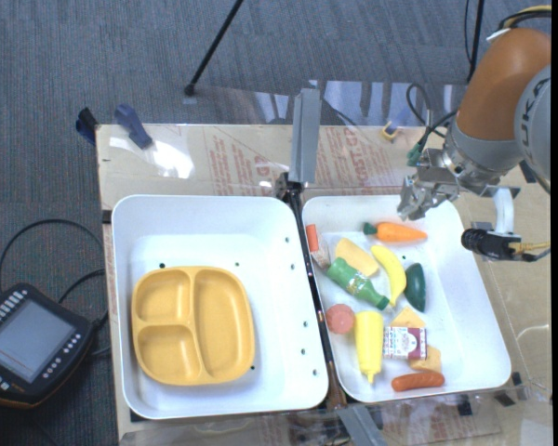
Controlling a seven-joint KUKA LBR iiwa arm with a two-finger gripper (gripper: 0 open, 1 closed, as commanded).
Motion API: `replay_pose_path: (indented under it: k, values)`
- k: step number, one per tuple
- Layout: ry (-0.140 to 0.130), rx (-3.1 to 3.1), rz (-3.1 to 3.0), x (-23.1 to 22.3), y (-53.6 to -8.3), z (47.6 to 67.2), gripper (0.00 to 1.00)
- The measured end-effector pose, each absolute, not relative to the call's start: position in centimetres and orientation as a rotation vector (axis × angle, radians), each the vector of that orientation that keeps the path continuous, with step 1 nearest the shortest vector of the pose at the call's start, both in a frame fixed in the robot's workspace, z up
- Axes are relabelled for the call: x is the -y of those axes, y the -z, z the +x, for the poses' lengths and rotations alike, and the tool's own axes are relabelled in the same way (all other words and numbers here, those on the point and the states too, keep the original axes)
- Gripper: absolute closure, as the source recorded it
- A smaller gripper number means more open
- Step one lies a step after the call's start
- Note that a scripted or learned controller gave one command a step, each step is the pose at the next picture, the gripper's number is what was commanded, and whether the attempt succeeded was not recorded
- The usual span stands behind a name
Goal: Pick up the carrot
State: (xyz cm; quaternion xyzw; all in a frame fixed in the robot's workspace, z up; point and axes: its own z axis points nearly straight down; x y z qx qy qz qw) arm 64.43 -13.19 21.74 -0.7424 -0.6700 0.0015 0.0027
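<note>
- The carrot lies on its side near the far edge of the right bin, apart from the banana just nearer the camera.
- It looks like a light, stiff plastic toy, smooth and tapered, so likely slippery; the thicker middle seems the safest grip.
- The gripper hangs just above its far side; whether the jaws are wide or narrow I cannot tell.
- The table carries both bins; the left bin holds a yellow plate. Grey carpet surrounds it.
</note>
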Motion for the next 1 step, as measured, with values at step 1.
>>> replay_pose_path:
  k: [1]
  values:
    - [-0.006, 1.825, -2.550, 13.07, -20.87, 62.92, 1.00]
